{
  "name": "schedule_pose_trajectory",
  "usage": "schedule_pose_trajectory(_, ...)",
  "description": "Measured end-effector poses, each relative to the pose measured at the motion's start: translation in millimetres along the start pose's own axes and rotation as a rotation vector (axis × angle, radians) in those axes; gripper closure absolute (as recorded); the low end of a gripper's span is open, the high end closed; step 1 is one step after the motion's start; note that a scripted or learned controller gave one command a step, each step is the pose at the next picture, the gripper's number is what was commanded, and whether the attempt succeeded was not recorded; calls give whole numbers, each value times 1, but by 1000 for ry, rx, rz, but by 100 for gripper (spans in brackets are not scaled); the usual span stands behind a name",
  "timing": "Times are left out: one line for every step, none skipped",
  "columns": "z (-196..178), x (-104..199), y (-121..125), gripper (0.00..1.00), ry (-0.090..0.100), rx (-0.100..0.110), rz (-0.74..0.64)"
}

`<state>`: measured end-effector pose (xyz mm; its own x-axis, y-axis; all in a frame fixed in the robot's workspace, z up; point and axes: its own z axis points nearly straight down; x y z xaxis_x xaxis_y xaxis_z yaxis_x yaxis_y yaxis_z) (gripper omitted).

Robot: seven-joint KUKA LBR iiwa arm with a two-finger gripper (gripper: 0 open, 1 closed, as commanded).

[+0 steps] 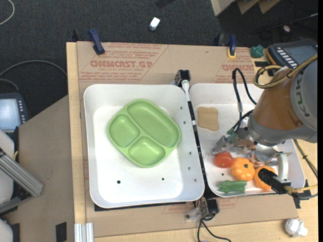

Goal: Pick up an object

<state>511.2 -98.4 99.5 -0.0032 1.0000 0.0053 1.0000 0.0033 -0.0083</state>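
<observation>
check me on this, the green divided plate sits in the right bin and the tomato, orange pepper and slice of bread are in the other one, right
Not quite. The camera view shows the green divided plate in the left bin, not the right one. The tomato, orange pepper and slice of bread lie in the other bin, the right bin, where the arm reaches in.

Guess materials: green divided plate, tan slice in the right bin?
Green divided plate: looks like moulded plastic, matte to satin, uniform colour with soft rounded compartment edges. Tan slice: probably toy bread, plastic or foam; flat, dull, no shine. Too small to be sure.
</observation>
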Motion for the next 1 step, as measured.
schedule_pose_trajectory(-11,-4,3,100,-5,-10,4)
